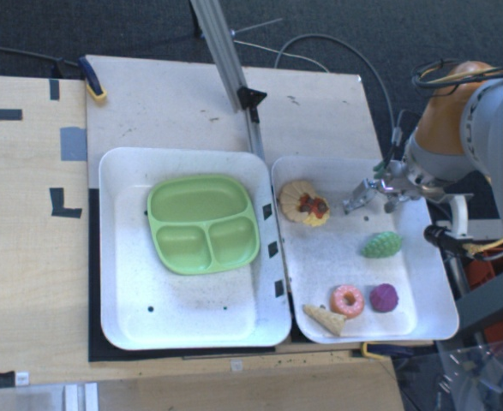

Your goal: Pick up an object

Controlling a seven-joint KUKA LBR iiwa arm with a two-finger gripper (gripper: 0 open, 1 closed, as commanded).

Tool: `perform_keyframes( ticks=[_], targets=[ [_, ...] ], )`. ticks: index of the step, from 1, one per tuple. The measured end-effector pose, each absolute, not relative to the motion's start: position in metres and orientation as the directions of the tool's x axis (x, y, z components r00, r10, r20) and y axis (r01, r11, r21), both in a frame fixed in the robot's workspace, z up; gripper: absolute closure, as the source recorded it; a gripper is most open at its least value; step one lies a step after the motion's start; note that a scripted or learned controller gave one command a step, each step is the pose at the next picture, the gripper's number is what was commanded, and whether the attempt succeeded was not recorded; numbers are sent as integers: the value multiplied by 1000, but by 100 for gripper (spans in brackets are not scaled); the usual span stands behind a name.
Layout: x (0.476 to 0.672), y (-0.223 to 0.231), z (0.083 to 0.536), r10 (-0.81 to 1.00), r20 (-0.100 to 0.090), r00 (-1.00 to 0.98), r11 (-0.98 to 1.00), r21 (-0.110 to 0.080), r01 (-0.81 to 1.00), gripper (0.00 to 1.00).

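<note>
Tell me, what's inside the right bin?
In the right bin: a pizza, green fruit, donut, purple ball, and a wedge. The gripper covers some floor.

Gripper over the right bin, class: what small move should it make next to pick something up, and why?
Probably shift the gripper toward the green toy and lower onto it. The gripper hovers in the upper part of the right bin with nothing seen between its fingers. The green toy is among the closest items and lies apart from the pink donut and purple ball, so it seems an uncluttered target.
</note>
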State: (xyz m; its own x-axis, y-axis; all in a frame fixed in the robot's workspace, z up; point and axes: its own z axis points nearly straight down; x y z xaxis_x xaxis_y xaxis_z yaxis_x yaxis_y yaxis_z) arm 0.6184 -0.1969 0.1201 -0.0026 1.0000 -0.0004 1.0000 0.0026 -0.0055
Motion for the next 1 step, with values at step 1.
perform_keyframes(
  ticks=[1],
  targets=[
    [620,-196,133,1000,-1,-4,4,-2,1000,100]
  ],
)
